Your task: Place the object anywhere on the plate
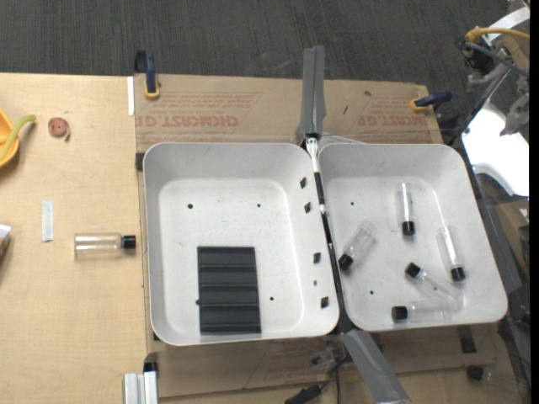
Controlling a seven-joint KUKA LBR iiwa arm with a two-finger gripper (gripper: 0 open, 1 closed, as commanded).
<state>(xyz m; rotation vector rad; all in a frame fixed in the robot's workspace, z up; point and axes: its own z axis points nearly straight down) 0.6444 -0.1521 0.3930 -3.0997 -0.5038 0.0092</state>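
five clear vials with black caps lie loose in the right bin (472,305), well apart from the dark ribbed plate (228,289) that sits in the left bin (168,183), just across the divider. taking that plate as our landmark: the nearest vial (357,246) lies tilted just beyond the divider, another vial (406,209) lies up and farther right, a third (449,254) farther right again, and two (428,279) (425,311) lie level with the plate's lower half, close together, perhaps touching. we judge them light, stiff, smooth and prone to roll, likely slippery; the best hold seems across the middle of the barrel, fingers square to its long axis. we count one plate, two bins, five vials inside, plus a sixth vial (103,242) lying on the bench left of the plate. we cannot tell the gripper's state.
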